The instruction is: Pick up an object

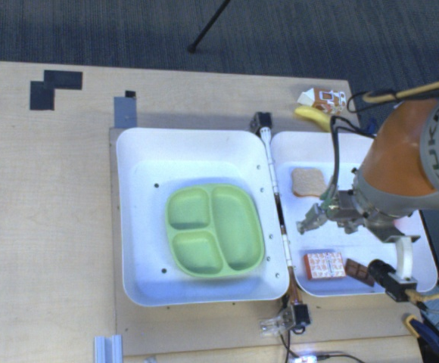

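Observation:
The right bin (284, 153) holds a tan, bread-like slice (307, 181) near its back left. A red and white box (324, 265) lies at its front, with a small dark brown bar (357, 271) just to the right. My gripper (316, 213) hangs over the middle of this bin, pointing left, between the slice and the box. Its fingers look open, with nothing between them. The arm's orange band covers the right part of the bin.
The left bin (140, 157) holds a green divided plate (214, 229). A yellow banana (312, 115) and a small packet (327, 97) lie on the bench behind the right bin. Clips and cables sit at the bins' front seam (287, 320).

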